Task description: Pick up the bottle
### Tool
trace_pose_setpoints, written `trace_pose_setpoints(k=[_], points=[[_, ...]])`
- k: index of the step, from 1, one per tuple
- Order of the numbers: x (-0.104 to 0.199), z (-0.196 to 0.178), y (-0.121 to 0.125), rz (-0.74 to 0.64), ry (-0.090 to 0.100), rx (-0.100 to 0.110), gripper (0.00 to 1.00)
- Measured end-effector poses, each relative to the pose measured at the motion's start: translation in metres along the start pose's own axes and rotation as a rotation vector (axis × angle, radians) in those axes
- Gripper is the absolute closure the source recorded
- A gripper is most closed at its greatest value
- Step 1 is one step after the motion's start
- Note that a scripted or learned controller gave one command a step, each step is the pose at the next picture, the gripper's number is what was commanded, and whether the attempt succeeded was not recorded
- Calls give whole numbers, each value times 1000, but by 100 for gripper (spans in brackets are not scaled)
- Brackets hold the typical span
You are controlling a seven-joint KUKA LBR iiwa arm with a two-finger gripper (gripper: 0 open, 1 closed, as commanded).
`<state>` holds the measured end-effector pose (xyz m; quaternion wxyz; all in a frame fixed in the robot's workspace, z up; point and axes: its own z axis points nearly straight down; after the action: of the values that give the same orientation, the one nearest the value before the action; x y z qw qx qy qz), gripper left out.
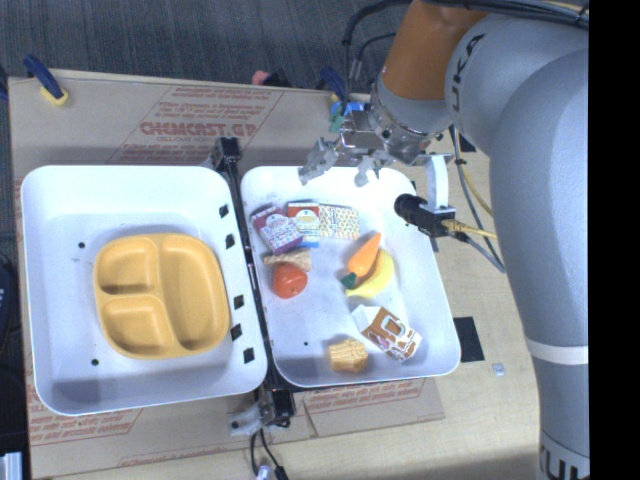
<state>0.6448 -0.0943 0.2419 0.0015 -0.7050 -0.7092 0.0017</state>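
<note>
Bottle unclear; our best guess is the small brown-and-white labelled container (390, 334) lying at 5 o'clock in the right white bin (435, 308), beside the tan waffle piece (347, 354). We judge it light, stiff and slick; take it across the middle. The gripper (338, 168) hovers at the bin's 12 o'clock rim, fingers spread, holding nothing, wrist pointing down.
</note>
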Motion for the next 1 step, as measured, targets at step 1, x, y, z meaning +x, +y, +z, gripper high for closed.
trace_pose_setpoints(k=[1], points=[[1,-10,0,-5,1,3,100]])
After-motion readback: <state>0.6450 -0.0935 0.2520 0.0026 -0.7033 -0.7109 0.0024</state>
